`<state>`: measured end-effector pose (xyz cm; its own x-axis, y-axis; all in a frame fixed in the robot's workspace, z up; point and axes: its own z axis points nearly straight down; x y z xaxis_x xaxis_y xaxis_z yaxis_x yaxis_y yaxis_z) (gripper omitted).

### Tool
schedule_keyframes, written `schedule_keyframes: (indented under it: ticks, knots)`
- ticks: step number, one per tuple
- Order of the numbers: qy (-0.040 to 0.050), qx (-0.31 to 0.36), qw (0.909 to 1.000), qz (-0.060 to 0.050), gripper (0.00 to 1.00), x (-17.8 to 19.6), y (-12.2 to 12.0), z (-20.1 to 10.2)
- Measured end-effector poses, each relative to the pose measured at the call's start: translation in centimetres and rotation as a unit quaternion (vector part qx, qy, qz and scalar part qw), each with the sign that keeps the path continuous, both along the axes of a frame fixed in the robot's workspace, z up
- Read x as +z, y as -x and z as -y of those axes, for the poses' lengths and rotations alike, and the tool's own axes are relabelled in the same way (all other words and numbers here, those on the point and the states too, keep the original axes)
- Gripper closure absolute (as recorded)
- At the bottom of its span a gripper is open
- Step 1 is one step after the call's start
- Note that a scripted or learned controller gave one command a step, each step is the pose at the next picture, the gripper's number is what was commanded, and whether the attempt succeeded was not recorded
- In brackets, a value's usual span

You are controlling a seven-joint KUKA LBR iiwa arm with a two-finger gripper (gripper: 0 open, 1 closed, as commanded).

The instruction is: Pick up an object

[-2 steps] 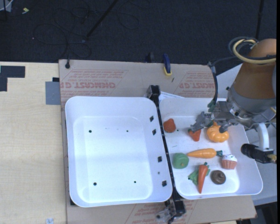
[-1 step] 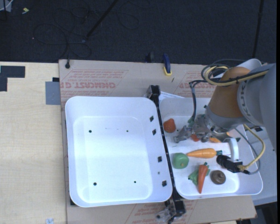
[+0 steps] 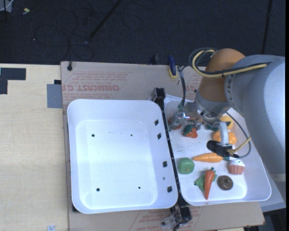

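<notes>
Two bins sit side by side on the bench; the left bin point(image 3: 113, 155) holds nothing that I can make out, and all the toys are gathered in the right bin point(image 3: 257, 189), which is why the arm point(image 3: 260, 95) leans in over that side from the right. Its wrist hangs over the bin's upper end, low among the toys; the gripper point(image 3: 190, 121) is mostly hidden under the wrist and cables, so whether it stands wide, narrow or closed on anything I cannot tell.

Just under it lies a small red toy point(image 3: 191, 133); this looks the likeliest target, though nothing shows it as held. The rest lie spread toward the near end, probably as they fell: an apple point(image 3: 185, 165); an orange carrot point(image 3: 207, 158) lying flat; a second carrot point(image 3: 207, 182) with green leaves; a cupcake point(image 3: 236, 166); a brown doughnut point(image 3: 225, 182); a yellow piece point(image 3: 227, 137) partly behind a black part of the arm. They sit near each other, some nearly touching, so a grasp at one could nudge its neighbours; the pick, as I judge it, is not yet proved.
</notes>
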<state>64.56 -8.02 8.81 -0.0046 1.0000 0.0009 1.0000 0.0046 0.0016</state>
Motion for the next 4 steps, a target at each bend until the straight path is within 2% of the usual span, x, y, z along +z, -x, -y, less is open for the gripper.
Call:
schedule_keyframes:
  ticks: [1, 2, 3, 4]
  knots:
    - [0.0000, -0.003, 1.0000, -0.005, 0.00, -0.1, 5.0, 0.4]
    - [0.0009, -0.001, 1.0000, -0.001, 0.00, 0.0, 0.1, 2.3]
    - [0.0001, -0.001, 1.0000, -0.002, 0.00, -0.1, 0.2, 0.0]
    - [-0.0001, -0.002, 1.0000, -0.003, 1.00, 0.9, 0.2, 0.1]
